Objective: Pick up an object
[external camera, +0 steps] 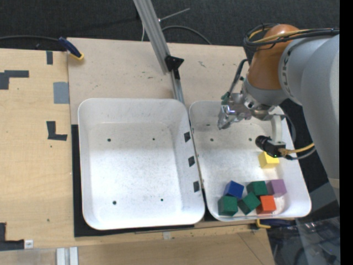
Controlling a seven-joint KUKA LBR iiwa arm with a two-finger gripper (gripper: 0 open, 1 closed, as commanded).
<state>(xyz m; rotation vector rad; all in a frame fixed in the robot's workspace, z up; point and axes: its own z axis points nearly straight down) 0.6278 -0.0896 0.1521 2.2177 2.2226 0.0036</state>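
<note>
No readable text, label, brand, number or sign anywhere on bench, bins or arm.

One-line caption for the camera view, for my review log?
KUKA arm's gripper hovers over the right bin, far from the colored blocks clustered at its near edge; left bin alongside.

The metal two-finger claw [225, 120] hung over the far part of the shallow white right-hand bin [205, 159], and bare bin floor lay open on its near side. Past that floor, well apart from the claw, small blocks crowded the bin's near edge: a blue cube [234, 189], three green cubes [241, 199], an orange cube [267, 203] and a purple cube [278, 187]. A yellow block [268, 159] sat nearer the claw, toward the arm, with a black cable fitting [265, 144] just above it. A slanted grey metal rail [155, 35] rose over the counter [110, 76] beyond the claw.
</note>
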